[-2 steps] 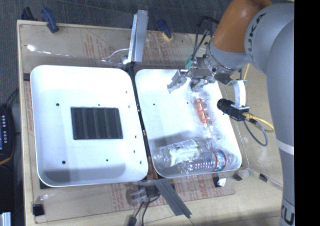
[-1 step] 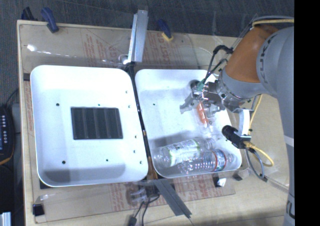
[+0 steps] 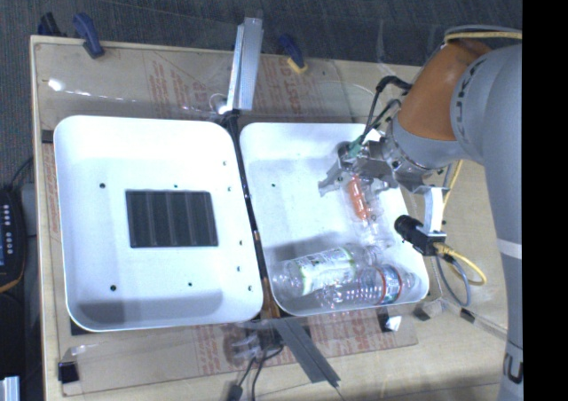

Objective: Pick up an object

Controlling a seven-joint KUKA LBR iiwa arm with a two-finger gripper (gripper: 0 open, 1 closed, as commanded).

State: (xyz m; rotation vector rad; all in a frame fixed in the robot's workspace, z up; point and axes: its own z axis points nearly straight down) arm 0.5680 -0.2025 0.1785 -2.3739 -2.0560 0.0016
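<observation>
A: Near edge of the right bin point(image 3: 266, 213): which objects lie there?

B: Two clear plastic bottles on their sides along the near wall. One, with a green-and-white label point(image 3: 321, 268), lies toward the bin's middle. The other, with a red band point(image 3: 377, 285), lies just beside it, toward the near right corner. Both rest on the bin floor, so neither is lifted.

A: Farther in, what sits beneath the wrist?

B: A slim, clear item with an orange-red core point(image 3: 358, 199), possibly a small bottle or tube. Its outline is too faint to name it for certain. It lies right under the gripper point(image 3: 351, 167), which hangs low over the far right part of the same bin.

A: How do the jaws stand?

B: That cannot be told. The wrist hardware covers them from this angle, and nothing is plainly seen pinched.

A: So how far along is the pick?

B: By judgement, the approach is made and the grasp is unconfirmed. Closing on an object and raising it clear of the bin are left.

A: And the far left?

B: The left bin point(image 3: 80, 151) bears only a dark ribbed panel point(image 3: 171, 218).
</observation>
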